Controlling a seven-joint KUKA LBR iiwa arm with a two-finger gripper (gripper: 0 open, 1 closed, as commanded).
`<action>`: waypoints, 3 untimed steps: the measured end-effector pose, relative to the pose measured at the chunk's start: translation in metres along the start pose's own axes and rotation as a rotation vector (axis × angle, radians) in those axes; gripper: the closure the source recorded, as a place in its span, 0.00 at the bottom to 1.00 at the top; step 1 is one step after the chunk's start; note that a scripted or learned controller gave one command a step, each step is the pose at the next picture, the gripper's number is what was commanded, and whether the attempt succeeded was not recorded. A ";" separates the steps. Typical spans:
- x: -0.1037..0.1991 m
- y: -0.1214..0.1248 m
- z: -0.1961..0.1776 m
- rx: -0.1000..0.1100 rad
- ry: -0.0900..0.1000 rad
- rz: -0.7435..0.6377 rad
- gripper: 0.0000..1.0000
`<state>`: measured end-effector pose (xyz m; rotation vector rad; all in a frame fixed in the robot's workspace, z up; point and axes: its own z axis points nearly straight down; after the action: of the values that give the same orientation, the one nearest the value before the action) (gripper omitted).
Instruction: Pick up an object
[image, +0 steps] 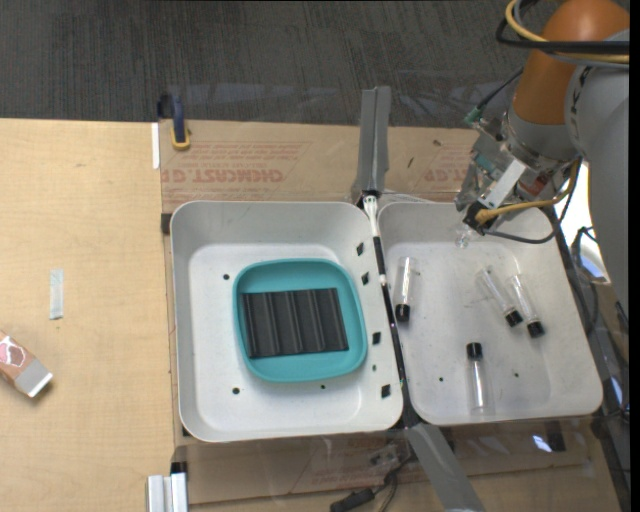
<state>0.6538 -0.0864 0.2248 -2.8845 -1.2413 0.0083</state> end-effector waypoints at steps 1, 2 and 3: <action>-0.025 0.016 -0.005 -0.001 0.000 0.101 1.00; -0.025 0.016 -0.005 -0.001 0.000 0.101 0.00; -0.098 0.053 0.109 -0.001 0.002 0.110 0.00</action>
<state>0.6243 -0.1945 0.1161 -2.9489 -1.0810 0.0057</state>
